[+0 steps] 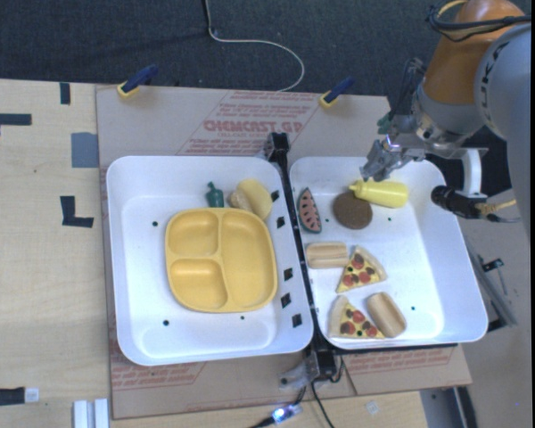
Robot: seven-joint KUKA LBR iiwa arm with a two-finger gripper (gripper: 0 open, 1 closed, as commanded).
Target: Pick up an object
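Tool (377, 162) poised low over the right bin's (446, 315) far corner, just above the yellow bottle (382, 193); jaw gap impossible to tell. Nothing lifted yet; grasp and raise remaining. Brown patty (350, 210) just below-left. Farther out: cardboard-covered wooden surface (36, 266), dark carpet (89, 20) beyond.
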